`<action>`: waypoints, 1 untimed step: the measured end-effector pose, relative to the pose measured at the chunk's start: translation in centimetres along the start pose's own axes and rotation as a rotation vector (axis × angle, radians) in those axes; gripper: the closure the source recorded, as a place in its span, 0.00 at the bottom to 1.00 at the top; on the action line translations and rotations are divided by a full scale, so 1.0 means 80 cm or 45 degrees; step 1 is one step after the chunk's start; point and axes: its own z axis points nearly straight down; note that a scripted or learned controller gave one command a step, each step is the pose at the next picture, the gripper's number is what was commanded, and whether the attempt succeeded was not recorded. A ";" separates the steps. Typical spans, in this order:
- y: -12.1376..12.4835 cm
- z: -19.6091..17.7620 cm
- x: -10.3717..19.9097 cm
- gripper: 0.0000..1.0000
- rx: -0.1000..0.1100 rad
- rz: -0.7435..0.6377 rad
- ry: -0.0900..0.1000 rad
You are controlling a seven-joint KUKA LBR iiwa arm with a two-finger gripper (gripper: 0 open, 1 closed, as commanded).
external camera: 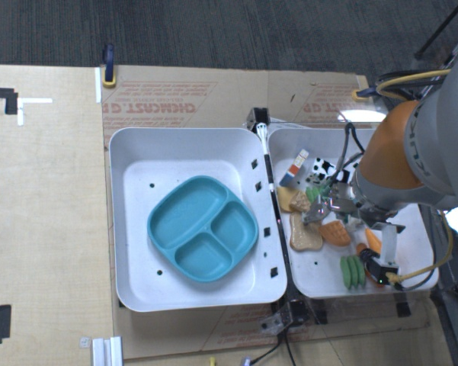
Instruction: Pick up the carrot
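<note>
i see the grey arm with its orange band (392, 155) over the right shallow white bin (419, 277). the left shallow white bin (129, 227) holds a teal three-compartment plastic plate (203, 228). the two-finger gripper (325, 207) sits low among toy foods; i cannot tell its state. the small orange carrot (373, 239) lies just beside the wrist, near a green ridged pod (353, 271).

Orange carrot (373, 239), right bin, half-hidden
</note>
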 end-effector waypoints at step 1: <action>-0.008 -0.001 -0.081 0.00 -0.001 -0.049 -0.003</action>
